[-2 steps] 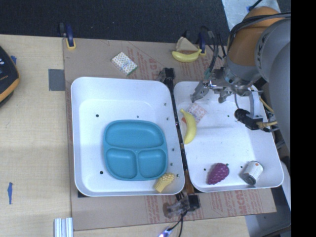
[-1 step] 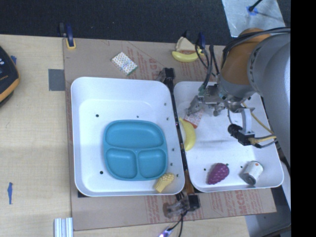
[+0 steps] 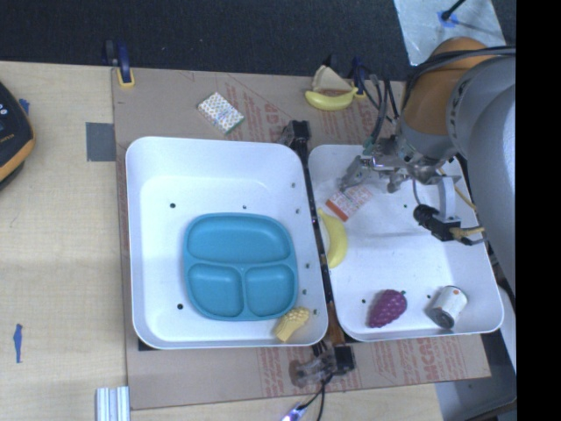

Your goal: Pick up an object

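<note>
Arm (image 3: 456, 95) bent low over right bin (image 3: 473, 310), gripper (image 3: 355, 178) near packet (image 3: 347, 203); finger state unclear. Inside: banana (image 3: 335, 239), grapes (image 3: 387, 308), roll (image 3: 446, 306). Left bin (image 3: 149, 235): blue tray (image 3: 238, 265), corn (image 3: 292, 324).

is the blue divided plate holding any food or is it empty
Empty. The blue divided plate lies flat in the left bin with all three compartments bare; the corn piece lies beside its corner, off the plate.

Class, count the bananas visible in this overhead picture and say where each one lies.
2. One banana lies in the right bin against its left wall; another banana lies on the bench beyond the bins. The arm may hide more.
</note>
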Tool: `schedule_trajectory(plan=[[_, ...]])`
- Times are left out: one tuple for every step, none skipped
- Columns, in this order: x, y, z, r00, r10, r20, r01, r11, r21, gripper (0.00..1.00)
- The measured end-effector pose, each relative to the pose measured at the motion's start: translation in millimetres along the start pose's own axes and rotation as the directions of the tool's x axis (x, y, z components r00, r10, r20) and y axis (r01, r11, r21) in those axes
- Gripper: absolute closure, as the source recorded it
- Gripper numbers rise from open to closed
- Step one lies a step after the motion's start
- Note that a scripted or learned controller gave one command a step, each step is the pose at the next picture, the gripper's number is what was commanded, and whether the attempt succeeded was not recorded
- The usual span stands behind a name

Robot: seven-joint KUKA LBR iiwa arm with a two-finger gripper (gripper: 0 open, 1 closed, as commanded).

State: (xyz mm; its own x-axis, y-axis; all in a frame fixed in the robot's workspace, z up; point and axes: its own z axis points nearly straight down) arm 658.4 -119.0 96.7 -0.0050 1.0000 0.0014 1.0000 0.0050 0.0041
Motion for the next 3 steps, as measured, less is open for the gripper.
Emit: schedule_trajectory(plan=[[-26, -93, 0, 1.0, 0.002, 0.002, -0.002, 1.0, -0.002, 0.0], [-26, -91, -12, 1.0, -0.002, 0.003, 0.002, 1.0, -0.006, 1.0], [-27, -91, -22, 1.0, -0.004, 0.003, 0.004, 1.0, -0.004, 1.0]])
